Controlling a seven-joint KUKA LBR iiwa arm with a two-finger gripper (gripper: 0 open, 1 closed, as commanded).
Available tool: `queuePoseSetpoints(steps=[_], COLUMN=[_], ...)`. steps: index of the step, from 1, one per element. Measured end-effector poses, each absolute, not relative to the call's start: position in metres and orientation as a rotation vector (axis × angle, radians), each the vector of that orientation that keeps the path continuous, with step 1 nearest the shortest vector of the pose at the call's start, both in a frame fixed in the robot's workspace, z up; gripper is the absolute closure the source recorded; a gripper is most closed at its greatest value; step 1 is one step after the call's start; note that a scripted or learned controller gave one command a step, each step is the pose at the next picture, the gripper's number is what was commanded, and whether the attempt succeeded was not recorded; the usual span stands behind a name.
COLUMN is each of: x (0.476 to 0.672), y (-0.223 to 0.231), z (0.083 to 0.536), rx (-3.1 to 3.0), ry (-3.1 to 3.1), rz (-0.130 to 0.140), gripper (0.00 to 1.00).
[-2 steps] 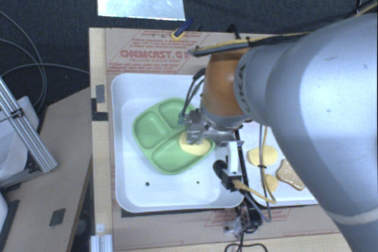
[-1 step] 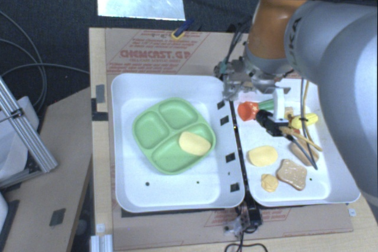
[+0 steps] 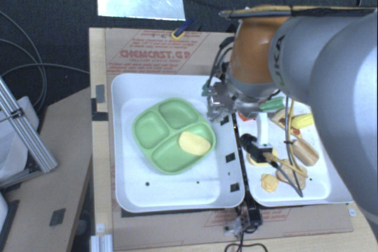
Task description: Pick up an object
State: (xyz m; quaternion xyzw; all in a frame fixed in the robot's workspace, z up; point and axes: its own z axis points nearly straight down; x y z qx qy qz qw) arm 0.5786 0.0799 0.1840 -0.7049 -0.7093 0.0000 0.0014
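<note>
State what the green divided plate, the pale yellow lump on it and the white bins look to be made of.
Green divided plate: probably moulded plastic, smooth and matte, one even colour with rounded compartment ridges.
Pale yellow lump: possibly plastic or rubber toy food; smooth and softly glossy, but the look leaves it open.
White bins: likely thin formed plastic, smooth with rounded corners and a faint sheen.

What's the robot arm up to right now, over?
Gripper low over the rim between the bins, fingers hidden by the wrist. Yellow food piece on green divided plate, left bin. Toy foods cluttering right bin.
</note>
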Motion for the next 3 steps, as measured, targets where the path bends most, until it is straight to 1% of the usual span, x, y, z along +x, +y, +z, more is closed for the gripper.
queuePoseSetpoints(steps=[1, 2, 3], x=[0.541, 0.490, 0.601], y=[0.117, 0.145, 0.096], z=[0.106, 0.088, 0.192], rx=[-2.211, -2.226, -2.234], ry=[-2.224, -2.234, -2.231], rz=[0.007, -0.025, -0.023], gripper=[1.00, 1.00, 1.00])
